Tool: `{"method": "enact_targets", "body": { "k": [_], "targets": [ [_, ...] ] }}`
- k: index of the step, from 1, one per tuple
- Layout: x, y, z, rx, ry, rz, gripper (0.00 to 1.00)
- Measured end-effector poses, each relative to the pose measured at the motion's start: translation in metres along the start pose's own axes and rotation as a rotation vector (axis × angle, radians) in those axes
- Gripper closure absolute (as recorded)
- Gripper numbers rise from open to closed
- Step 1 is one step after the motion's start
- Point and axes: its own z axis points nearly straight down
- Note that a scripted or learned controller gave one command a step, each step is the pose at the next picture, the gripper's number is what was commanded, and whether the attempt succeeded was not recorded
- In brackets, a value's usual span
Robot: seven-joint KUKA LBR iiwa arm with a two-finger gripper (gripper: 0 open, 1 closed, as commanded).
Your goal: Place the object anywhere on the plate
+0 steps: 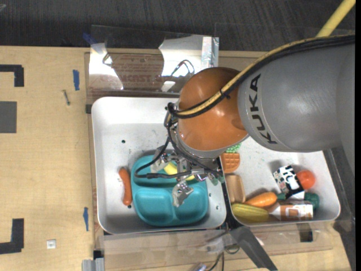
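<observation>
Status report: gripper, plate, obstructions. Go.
Gripper low over teal plastic plate, fingers unreadable. Yellow toy piece at plate's far edge. Orange sausage-shaped toy lies beside plate, left.

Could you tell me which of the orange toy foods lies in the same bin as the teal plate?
The orange sausage, lying just left of the teal plate in the left bin. The carrot sits in the right bin.

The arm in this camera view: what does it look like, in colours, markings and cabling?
The arm is a thick, smooth grey cylinder with KUKA lettered in black along its side. It ends in a rounded orange band above the wrist. A black and yellow cable runs over the orange part. Below it, the gripper is small, metallic grey, with thin dark wires around it.
</observation>
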Motion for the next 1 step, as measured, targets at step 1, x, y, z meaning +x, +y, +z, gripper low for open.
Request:
{"method": "enact_targets", "body": {
  "k": [1],
  "targets": [
    [0.0000, 0.0000, 0.0000, 0.000, 0.000, 0.000, 0.00]
  ]
}}
